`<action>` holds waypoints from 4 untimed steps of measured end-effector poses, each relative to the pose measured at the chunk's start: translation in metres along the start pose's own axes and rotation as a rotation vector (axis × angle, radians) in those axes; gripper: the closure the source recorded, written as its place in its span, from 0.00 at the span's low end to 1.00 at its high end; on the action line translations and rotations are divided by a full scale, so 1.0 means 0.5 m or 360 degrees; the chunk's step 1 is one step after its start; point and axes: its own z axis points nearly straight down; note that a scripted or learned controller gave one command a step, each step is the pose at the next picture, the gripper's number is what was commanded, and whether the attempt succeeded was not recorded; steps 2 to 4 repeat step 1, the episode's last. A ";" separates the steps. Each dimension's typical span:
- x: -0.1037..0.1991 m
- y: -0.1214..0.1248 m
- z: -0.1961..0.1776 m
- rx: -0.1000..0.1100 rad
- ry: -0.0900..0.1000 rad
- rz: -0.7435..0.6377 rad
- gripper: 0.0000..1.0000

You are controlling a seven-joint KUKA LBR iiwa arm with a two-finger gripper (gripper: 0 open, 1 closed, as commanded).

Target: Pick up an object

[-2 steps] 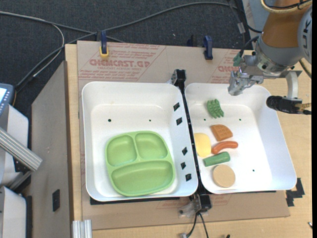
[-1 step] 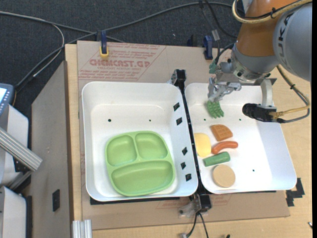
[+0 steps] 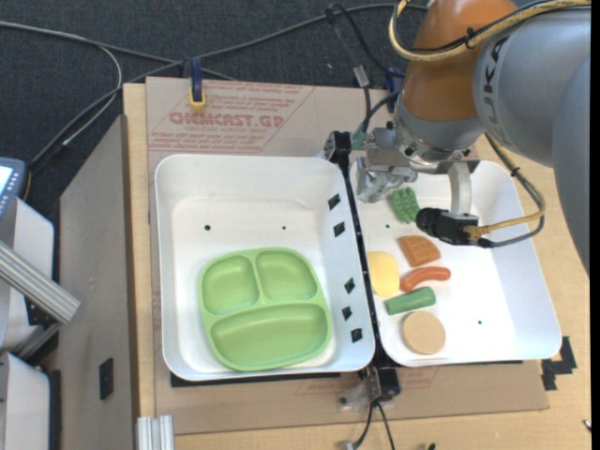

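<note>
Far left edge there's some grey/metal gear poking in, can't tell what it is tbh. Then the cardboard sheet [image 3: 234, 111] w/ red print lying under both bins, a yellow clamp [image 3: 196, 92] clipped on its back edge.

Left bin [image 3: 178, 251]: just a green divided tray [image 3: 266, 307], 3 compartments, sitting flat toward the front-right of that bin, right side close to the divider wall betw. the two bins.

Right bin [image 3: 506, 298] has the toy food, all bunched on its left half near the divider:
- yellow round piece [image 3: 382, 272] right next to the divider wall
- orange-brown waffle-ish piece [image 3: 418, 249] just right of it
- red sausage [image 3: 426, 277] below that, touching or nearly touching the yellow one
- green pickle-looking stick [image 3: 410, 300] under the sausage
- tan round disc [image 3: 424, 332] nearest the front
- green bumpy piece [image 3: 404, 204] further back, by itself

Gripper [image 3: 377, 181] is down at the back-left corner of the right bin, just left of the green bumpy piece, basically over the divider. Can't tell if the fingers are open or closed, too cluttered w/ cables and brackets there. Nothing visibly in it. Arm [image 3: 525, 54] comes in from the upper right, orange band on top.
</note>
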 end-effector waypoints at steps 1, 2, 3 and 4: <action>0.103 -0.026 -0.010 -0.0001 -0.0001 0.0000 1.00; 0.103 -0.026 -0.010 -0.0001 -0.0001 0.0000 1.00; 0.103 -0.026 -0.010 -0.0001 -0.0001 0.0000 1.00; 0.103 -0.026 -0.010 -0.0001 -0.0001 0.0000 1.00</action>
